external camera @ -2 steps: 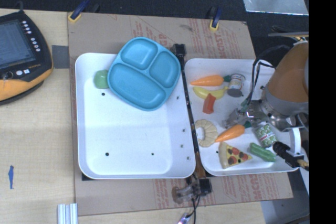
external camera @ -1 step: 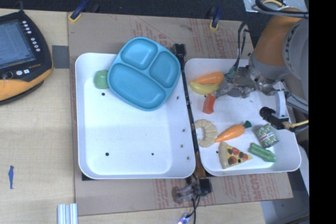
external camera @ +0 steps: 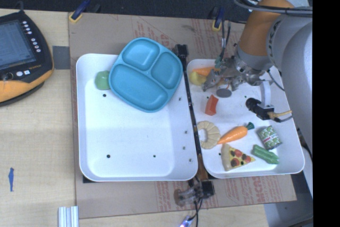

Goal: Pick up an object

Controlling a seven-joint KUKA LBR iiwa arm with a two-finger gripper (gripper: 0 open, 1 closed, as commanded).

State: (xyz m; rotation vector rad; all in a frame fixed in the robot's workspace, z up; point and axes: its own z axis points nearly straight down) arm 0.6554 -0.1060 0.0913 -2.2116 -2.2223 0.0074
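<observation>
My gripper (external camera: 221, 84) hangs low over the far part of the right bin (external camera: 289, 167). Just left of it lie a yellow and orange toy piece (external camera: 199, 75), and a small red block (external camera: 211, 104) sits right below it. Nearer the front are a beige ring-shaped toy (external camera: 207, 133), a carrot (external camera: 235, 134), a pizza slice (external camera: 236, 157), a green can (external camera: 270, 137) and a green pod (external camera: 265, 154). I see nothing held in the gripper.
The left bin (external camera: 122, 157) carries a blue divided plate (external camera: 146, 74) tilted at its far end, with a small green thing (external camera: 102, 80) peeking out at its left. A teach pendant (external camera: 21, 56) lies on the bench at far left.
</observation>
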